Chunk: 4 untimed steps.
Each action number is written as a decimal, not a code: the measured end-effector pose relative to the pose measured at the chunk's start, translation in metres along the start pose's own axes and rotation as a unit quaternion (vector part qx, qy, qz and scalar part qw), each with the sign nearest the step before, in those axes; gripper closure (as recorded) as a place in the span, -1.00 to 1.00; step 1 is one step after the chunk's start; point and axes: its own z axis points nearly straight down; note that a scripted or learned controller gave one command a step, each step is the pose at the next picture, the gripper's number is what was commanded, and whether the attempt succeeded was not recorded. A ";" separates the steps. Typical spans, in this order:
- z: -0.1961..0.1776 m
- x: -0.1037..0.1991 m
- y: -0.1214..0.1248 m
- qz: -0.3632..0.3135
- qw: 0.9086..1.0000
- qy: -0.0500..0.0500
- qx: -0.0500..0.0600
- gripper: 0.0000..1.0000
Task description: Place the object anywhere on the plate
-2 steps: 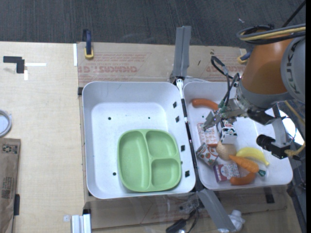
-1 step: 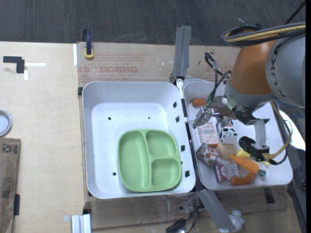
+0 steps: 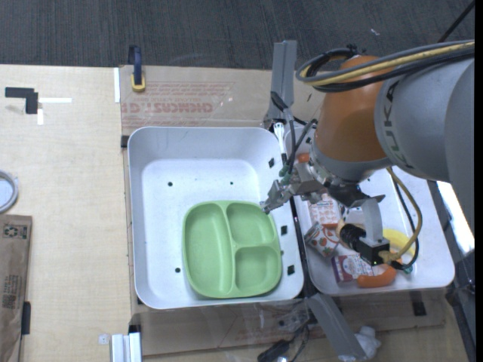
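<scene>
Pincer (image 3: pixel 273 199) by glossy green 3-compartment plate (image 3: pixel 233 249), smooth white bin (image 3: pixel 151 202)

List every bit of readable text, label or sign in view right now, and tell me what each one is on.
"KUKA", partly visible, letters turned sideways: on the grey arm.
Red print, upside down and too faint to read reliably: on the cardboard sheet behind the left bin.
Recycling-type symbol, small print beside it unreadable: on the brown paper bag at the left edge.
Package printing, too small and blurred to read: on the food packets in the right bin.
No text: green plate.
</scene>
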 end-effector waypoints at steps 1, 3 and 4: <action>0.058 0.028 0.012 -0.023 1.000 -0.002 -0.012 -1.00; -0.027 -0.027 0.000 -0.043 0.999 -0.001 -0.001 1.00; 0.012 0.033 -0.003 -0.035 0.999 0.000 0.000 1.00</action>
